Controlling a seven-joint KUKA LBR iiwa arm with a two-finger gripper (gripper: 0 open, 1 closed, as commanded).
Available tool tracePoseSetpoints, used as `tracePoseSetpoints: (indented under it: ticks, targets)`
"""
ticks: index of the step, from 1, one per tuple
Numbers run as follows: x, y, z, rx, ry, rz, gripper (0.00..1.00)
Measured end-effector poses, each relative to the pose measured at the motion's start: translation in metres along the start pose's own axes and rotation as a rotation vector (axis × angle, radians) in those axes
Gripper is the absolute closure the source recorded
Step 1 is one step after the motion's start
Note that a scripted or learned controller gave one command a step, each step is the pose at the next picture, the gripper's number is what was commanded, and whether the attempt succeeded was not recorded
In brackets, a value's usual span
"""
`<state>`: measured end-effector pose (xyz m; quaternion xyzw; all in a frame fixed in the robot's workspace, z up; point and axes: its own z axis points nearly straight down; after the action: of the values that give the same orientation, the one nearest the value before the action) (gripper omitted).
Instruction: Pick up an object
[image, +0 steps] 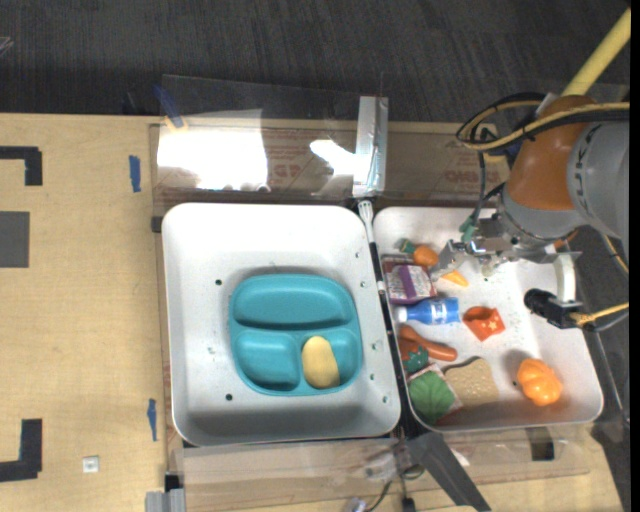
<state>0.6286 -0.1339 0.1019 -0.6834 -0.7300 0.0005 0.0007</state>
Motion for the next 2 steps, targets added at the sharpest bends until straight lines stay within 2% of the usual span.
tracePoseSetpoints:
  ticks: [1,2]
  targets:
    - [0.0,0.002,-0.012,-0.007,-0.001,0.002,1.0]
    - [-0.029,0.027,0.014,-0.007,-0.002,0.026,1.0]
